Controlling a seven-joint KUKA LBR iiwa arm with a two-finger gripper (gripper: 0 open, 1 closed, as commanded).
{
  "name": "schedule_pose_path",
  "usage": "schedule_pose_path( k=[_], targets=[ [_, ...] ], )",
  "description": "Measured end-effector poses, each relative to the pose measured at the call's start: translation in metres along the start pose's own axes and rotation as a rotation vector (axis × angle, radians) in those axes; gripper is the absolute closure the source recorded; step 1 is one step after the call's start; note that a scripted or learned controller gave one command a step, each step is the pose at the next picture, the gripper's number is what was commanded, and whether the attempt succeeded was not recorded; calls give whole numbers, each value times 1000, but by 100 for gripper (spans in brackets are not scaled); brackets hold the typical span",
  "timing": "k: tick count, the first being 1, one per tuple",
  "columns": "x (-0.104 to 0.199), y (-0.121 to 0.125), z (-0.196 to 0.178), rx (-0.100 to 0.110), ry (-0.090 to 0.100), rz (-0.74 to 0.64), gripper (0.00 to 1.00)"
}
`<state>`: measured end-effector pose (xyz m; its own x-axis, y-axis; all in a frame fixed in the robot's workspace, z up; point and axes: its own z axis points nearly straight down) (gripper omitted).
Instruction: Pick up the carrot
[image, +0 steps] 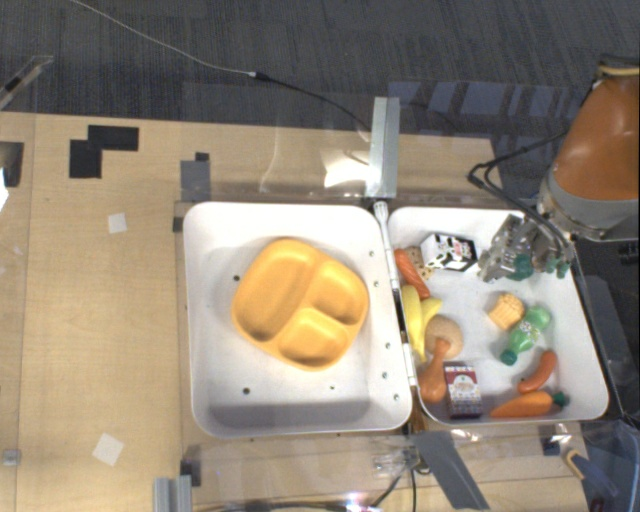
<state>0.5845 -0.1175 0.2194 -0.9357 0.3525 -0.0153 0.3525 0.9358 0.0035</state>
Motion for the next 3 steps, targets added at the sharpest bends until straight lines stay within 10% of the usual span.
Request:
schedule_pose_path(
  k=[1, 2, 3],
  targets=[
    [68, -84, 128, 2, 2, -156, 100],
    [84, 8, 74, -1, 6, 143, 100],
    [-33, 20, 32, 0, 2, -10, 100]
  ],
)
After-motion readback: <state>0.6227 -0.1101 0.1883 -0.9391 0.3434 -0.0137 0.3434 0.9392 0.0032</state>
